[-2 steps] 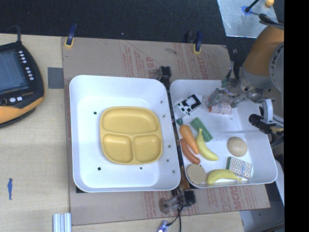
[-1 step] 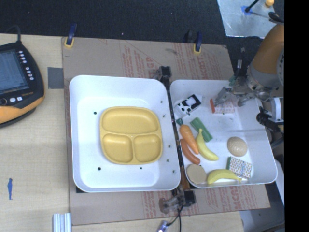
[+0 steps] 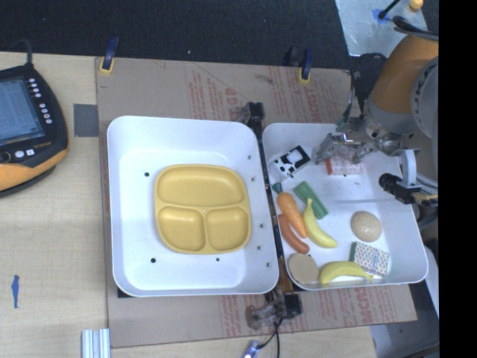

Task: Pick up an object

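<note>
gripper (image 3: pixel 344 149) over right bin (image 3: pixel 406 233) | fingers: cannot tell | cardboard (image 3: pixel 216 95) red print: unreadable

Bench (image 3: pixel 59 259) bears two white bins (image 3: pixel 127 222), pendant (image 3: pixel 26 125).

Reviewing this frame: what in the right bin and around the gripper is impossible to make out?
- Gripper: finger state unreadable in the camera view; blurred, against a pinkish patch.
- Pinkish patch: too blurred to identify, or to say if it is touched.
- Round tan disc: partly covered by a banana.
- Black-and-white toy: too small to identify.
- Arm: cut off by the right edge.
</note>
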Motion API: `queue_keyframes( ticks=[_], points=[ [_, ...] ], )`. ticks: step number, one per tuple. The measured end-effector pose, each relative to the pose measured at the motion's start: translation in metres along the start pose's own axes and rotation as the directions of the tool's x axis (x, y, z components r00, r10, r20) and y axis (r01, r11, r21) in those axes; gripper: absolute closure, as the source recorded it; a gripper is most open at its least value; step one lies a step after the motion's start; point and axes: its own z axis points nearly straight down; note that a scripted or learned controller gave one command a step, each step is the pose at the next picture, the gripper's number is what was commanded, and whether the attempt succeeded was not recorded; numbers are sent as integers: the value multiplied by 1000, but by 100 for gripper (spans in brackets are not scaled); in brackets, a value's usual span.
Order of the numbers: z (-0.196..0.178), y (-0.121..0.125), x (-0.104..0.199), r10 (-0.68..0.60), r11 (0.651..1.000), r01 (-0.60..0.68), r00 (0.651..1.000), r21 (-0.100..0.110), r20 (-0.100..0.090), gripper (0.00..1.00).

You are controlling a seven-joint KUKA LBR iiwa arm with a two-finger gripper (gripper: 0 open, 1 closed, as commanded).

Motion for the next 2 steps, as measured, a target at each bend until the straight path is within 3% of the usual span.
queue_keyframes(
  ticks=[1, 2],
  points=[
    [-10, 0, -1, -2, 1000, 2, 1000, 2, 0, 100],
    [-49, -86, -23, 1, 1000, -1, 1000, -1, 1, 100]
  ],
)
